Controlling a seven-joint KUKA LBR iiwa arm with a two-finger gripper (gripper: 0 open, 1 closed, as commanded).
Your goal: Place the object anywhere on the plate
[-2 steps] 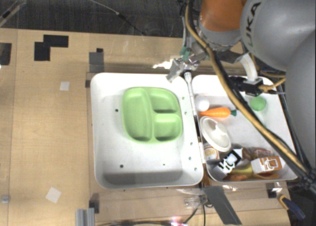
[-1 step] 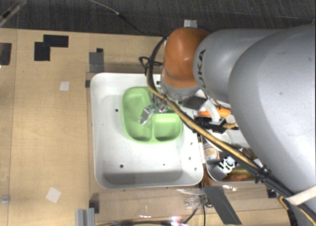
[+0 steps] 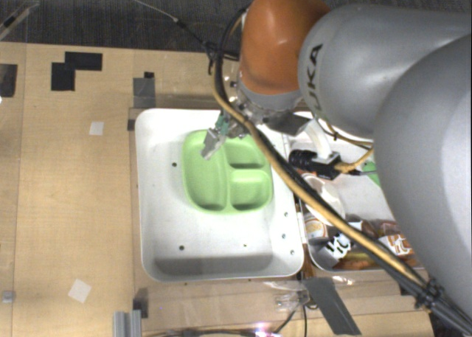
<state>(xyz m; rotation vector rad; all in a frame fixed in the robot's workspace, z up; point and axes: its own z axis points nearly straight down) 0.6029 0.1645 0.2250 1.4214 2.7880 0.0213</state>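
Robotics lab: grey KUKA arm (image 3: pixel 383 70) over a plywood bench (image 3: pixel 66 203) (black marker patches), white bin (image 3: pixel 158 254) beside loose cabling.

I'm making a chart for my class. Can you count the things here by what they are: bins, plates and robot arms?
White bins: 2, the left bin and the right bin, which sits partly under the arm
Green plates: 1, the plate, divided into sections, lying in the left bin
Robot arms: 1, the arm, with its gripper over the plate
Total: 4
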